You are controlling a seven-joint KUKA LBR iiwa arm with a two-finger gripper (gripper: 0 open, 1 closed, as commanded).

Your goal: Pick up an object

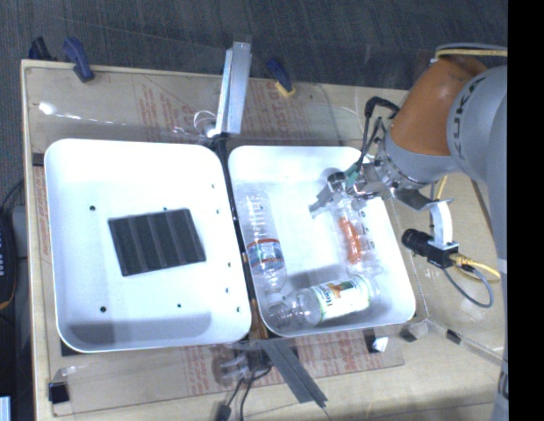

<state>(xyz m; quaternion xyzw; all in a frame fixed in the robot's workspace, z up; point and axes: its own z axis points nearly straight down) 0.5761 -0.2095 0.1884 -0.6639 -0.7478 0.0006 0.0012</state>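
A: One end effector to go by, on the grey arm with the orange band, which reaches in from the right and hangs over the far right part of the right-hand shallow white bin. Whether its metal tips stand apart or together I cannot tell; nothing is visibly caught between them.

B: What lies closest to it?

A: A small clear plastic bottle with orange contents, just on the near side of the end effector, along the bin's right wall. Its long axis runs roughly far to near, tilted a little.

B: And further out?

A: A clear plastic water bottle with a blue and red label lies to the left, beside the wall shared by the two bins, long axis also far to near. A clear bottle with a green and white label lies along the near wall, its axis running left to right with a slight slant. In the left-hand white bin a flat dark ribbed slab lies well apart from everything else.

B: So the coming move?

A: I judge it a short shift toward the near side and a descent, closing across the orange bottle's width, left to right.
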